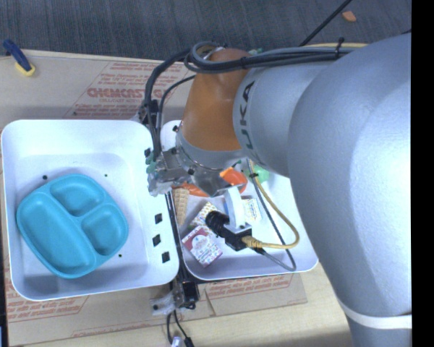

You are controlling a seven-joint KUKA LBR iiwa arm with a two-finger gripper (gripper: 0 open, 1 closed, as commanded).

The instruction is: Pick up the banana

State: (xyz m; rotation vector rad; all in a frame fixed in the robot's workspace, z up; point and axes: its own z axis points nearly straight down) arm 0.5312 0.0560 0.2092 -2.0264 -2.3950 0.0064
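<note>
Grey arm (333, 121) reaches over the right bin (289, 262). Its hand's (166, 172) grip cannot be told. Blue tray (71, 225) lies in the left bin (29, 139).

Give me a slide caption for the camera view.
KUKA arm reaches over the right bin of clutter; blue divided tray sits in left bin.

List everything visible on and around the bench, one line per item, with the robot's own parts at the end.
left bin: one, white, left half of the bench.
divided plate: one, light blue, three compartments, lying in the left bin.
right bin: one, white, largely covered by the arm.
red packet: one, red and white, near the front of the right bin.
white box: one, white, in the right bin beside the packet.
orange item: one, partly hidden under the wrist; identity unclear.
cardboard sheet: one, brown with red print, under both bins.
arm: one, grey with orange band, reaching over the right bin.
</note>
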